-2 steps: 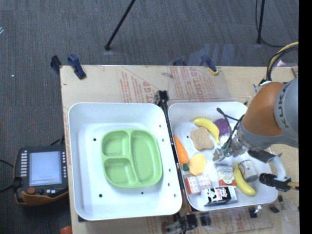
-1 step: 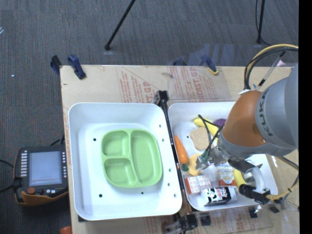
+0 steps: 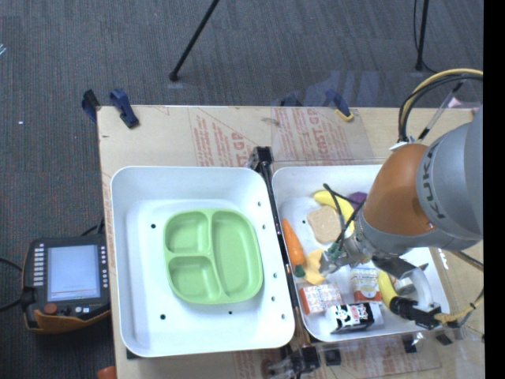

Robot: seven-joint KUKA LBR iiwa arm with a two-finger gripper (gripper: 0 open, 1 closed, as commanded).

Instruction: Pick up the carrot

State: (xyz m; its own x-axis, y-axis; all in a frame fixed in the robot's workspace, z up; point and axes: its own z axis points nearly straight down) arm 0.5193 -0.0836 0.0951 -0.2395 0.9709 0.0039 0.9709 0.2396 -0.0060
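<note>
The worktop [image 3: 197, 133] bears two white bins. The left bin [image 3: 134, 212] holds a green divided tray [image 3: 213, 257]. The arm [image 3: 426, 196] reaches into the right bin [image 3: 296, 181] — its end effector [image 3: 335, 255], grip state unclear, hangs just right of the carrot [image 3: 293, 243], which lies near that bin's left wall.

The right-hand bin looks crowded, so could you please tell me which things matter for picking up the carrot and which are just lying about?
Belongs to the job:
carrot, at the right bin's left wall
gripper, low over the clutter just right of it

Just lying about:
bread slice
banana
red-and-white packet
black-and-white carton
green divided plate in the left bin
</note>
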